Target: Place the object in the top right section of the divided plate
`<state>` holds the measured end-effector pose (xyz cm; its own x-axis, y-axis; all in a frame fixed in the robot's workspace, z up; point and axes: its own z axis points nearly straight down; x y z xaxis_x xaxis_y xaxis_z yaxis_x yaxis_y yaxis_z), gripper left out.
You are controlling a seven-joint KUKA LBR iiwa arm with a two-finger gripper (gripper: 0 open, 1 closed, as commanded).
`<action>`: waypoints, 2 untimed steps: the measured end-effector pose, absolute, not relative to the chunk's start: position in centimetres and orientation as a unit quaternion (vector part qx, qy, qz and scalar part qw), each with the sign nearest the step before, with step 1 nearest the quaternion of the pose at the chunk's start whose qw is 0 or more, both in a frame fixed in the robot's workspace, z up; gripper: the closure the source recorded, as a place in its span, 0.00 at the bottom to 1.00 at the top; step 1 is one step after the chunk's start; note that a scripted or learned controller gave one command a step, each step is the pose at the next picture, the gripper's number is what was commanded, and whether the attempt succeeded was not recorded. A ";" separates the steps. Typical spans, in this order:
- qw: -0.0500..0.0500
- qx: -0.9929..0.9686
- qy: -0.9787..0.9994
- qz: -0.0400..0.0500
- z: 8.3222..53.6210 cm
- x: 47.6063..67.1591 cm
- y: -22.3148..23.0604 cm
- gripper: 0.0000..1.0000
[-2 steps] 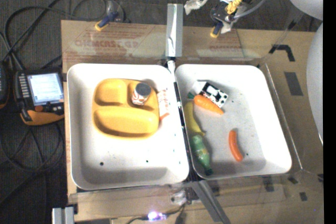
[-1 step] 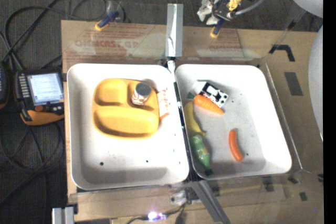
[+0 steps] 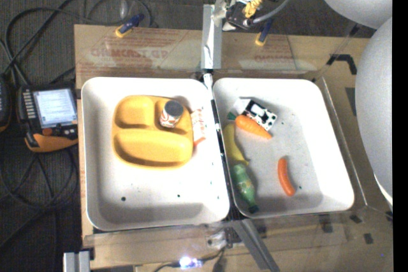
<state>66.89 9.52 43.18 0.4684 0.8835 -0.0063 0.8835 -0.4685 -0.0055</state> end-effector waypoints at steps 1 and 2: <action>0.000 -0.860 -0.510 0.004 43.2 66.9 17.0 1.00; -0.001 -0.864 -0.503 0.004 43.2 66.9 19.2 1.00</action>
